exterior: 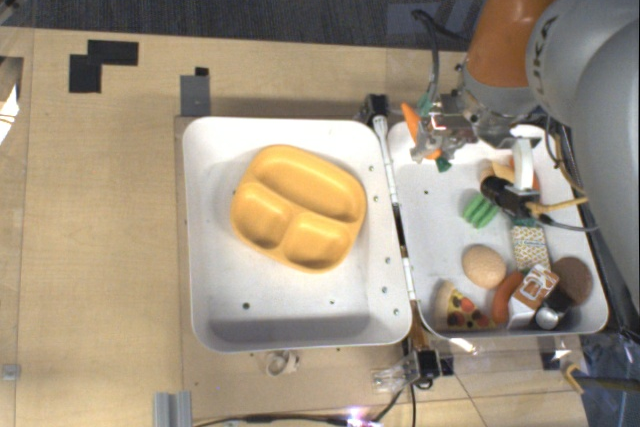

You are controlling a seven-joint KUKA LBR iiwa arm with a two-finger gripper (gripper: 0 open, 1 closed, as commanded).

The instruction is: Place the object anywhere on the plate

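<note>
A pale wooden surface (100, 245) carries two white bins. The left bin (210, 315) holds the yellow sectioned plate (298, 205); the right bin (430, 245) holds a jumble of toy foods. The end effector (436, 133) hovers at that bin's upper left corner, seemingly clenched on a small orange carrot (411, 120), though the view is too cluttered to be sure. The carrot looks light, stiff and smooth; gripping its thicker middle seems safest.

Yellow sectioned plate (297, 205) lies flat (slightly skewed) in the left bin (205, 315)
</note>
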